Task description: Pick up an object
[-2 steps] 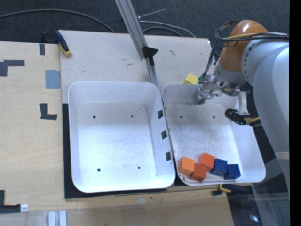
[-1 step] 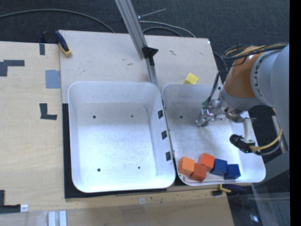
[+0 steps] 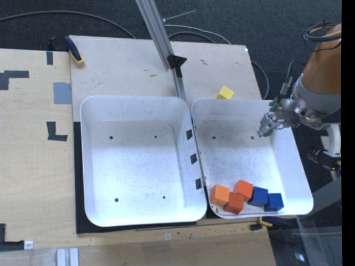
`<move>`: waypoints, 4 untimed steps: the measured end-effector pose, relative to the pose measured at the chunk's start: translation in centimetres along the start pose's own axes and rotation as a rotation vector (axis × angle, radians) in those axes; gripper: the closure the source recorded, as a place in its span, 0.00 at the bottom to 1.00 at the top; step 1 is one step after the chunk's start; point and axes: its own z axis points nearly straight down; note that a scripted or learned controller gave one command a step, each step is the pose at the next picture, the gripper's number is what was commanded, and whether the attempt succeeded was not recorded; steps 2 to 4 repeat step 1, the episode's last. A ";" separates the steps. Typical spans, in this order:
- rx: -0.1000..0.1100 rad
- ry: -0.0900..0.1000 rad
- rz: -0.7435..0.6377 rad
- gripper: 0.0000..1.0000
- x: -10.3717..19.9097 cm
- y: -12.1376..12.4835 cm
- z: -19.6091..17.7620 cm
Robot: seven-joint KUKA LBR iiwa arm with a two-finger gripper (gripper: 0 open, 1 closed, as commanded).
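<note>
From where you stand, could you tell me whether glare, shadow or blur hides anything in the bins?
In the camera view, lighting is even; the right white bin shows no harsh glare. The orange and blue blocks read sharply, with a soft shadow beneath. The grey metal gripper looks small and slightly blurred. The yellow block on the bench is clear.

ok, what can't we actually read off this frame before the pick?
- Claw, camera view: small and blurred against the right bin's far rim; its grip state is unreadable.
- Block cluster: the blocks overlap, so the exact count and which ones touch are unclear.
- Arm: cut off by the right edge.
- Yellow block behind the bin: its underside is hidden.
</note>
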 end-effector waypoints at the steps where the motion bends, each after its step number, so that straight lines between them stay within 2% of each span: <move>1: 0.000 -0.002 0.002 1.00 -2.8 -3.7 -7.8; 4: 0.000 -0.002 0.002 1.00 -2.8 -3.7 -7.8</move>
